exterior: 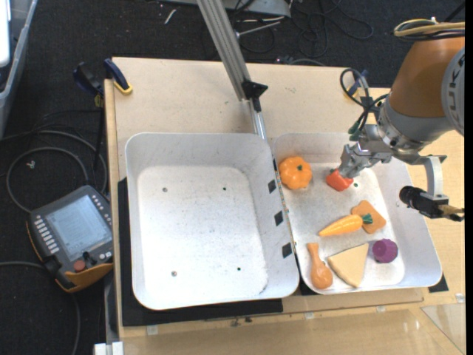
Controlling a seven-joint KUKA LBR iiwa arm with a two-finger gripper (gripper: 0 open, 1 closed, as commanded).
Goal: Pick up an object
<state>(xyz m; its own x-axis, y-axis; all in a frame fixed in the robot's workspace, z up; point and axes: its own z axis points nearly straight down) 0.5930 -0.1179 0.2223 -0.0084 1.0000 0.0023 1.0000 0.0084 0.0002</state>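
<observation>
1. White plastic forms the two shallow bins on the pale wooden bench (185, 87): the left bin (148, 161) and the right bin (414, 272) sit side by side, their inner rims touching.
2. From the camera view's right, the grey arm with its orange band (429, 72) reaches over the right bin, and the gripper (353, 163) hangs low at the bin's upper middle.
3. A small red object (339, 180) lies just under and to the left of the gripper tip, touching it or nearly so; whether the fingers are spread or closed, or have any grip on the red piece, I cannot tell from this angle.
4. An orange pumpkin (295, 173) sits near the right bin's upper left, just beside the red object but apart from it.
5. Lower down, an orange carrot (341, 225) lies slantwise, its leafy end against a flat orange block (372, 217).
6. Along the bin's lower edge lie an orange gourd-shaped piece (319, 267), a pale cheese wedge (351, 265) touching it, and a purple object (384, 251) just right of the wedge.
7. A handheld control pendant (72, 231) rests on the dark floor left of the bench.
</observation>
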